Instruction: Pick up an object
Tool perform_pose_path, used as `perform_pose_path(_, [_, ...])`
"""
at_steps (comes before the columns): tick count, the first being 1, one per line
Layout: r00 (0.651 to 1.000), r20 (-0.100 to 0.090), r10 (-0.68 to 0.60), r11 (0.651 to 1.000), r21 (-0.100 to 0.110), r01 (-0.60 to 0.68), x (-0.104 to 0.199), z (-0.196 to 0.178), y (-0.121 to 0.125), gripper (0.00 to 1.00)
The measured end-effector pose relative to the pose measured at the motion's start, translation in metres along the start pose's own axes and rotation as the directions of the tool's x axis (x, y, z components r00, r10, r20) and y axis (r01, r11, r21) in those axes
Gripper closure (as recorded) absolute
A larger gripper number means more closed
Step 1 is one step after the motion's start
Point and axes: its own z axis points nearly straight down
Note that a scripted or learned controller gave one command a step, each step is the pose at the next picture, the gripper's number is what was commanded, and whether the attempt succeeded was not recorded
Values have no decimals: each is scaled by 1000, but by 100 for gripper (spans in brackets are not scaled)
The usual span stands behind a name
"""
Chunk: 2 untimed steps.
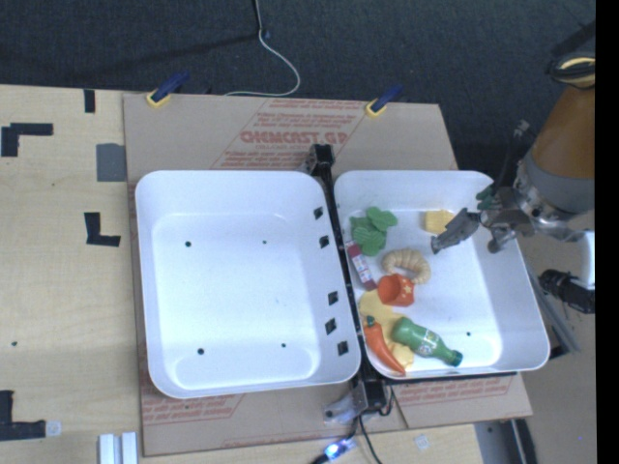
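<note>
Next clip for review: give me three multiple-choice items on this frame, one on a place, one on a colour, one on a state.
1. Where do the objects lie?
A. right bin
B. left bin
C. on the cardboard

2. What colour is the bottle?
A. blue
B. green
C. black

3. How does the bottle sit?
A. upright
B. held by the tool
C. on its side

Answers:
1 A: the toys are clustered in the right bin, along its left side.
2 B: the bottle is green.
3 C: it lies flat near the front wall, well away from the tool.
</note>
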Motion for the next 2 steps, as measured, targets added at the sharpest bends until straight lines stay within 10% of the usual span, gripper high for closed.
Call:
perform_pose_path(1, [1000, -3, -4, 1000, 8, 4, 42, 134, 33, 0])
perform_pose_path(2, [1000, -1, -1, 1000, 2, 1, 40, 117, 34, 100])
